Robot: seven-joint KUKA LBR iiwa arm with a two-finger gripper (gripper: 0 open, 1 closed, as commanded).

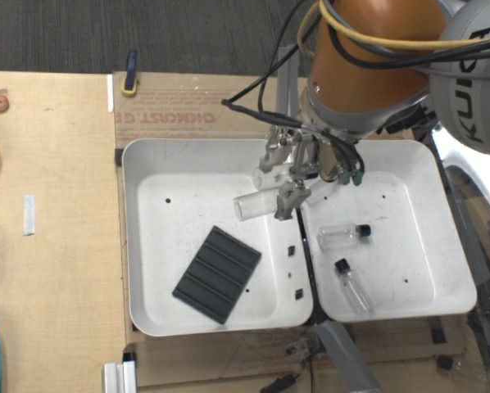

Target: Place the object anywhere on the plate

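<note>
Clear vial (pixel 251 207) lies on its side in the left bin (pixel 130 219), up toward 1 o'clock of the bin floor and close to the divide between the bins. Its long axis runs roughly 9-to-3, and its 3 o'clock end meets the gripper (pixel 288 199). Can't tell whether the gripper is open or closed on it; the metal and cables there hide the contact, so no call on a hold. The plate (pixel 218 273), a black ridged rectangle, sits flat in the same bin at 7 o'clock from the vial. It is rotated so its long side runs 1-to-7, and it is near the vial but clear of it. Two small black bits (pixel 291 250) lie on the left bin's slope at 3 o'clock of the plate. The right bin (pixel 442 219) holds two more clear vials with black caps: one (pixel 343 236) at 4 o'clock of the gripper, the other (pixel 351 286) at 6 o'clock of the first and tilted. The arm (pixel 376 39), with its orange band, hangs over the bins' 12 o'clock edge, with black cables (pixel 261 88) looping off toward 9 o'clock. Printed cardboard (pixel 188 113) lies at 12 o'clock of the left bin, with a blue clamp (pixel 130 70) on its corner. The wooden bench (pixel 48 219) is at 9 o'clock.
</note>
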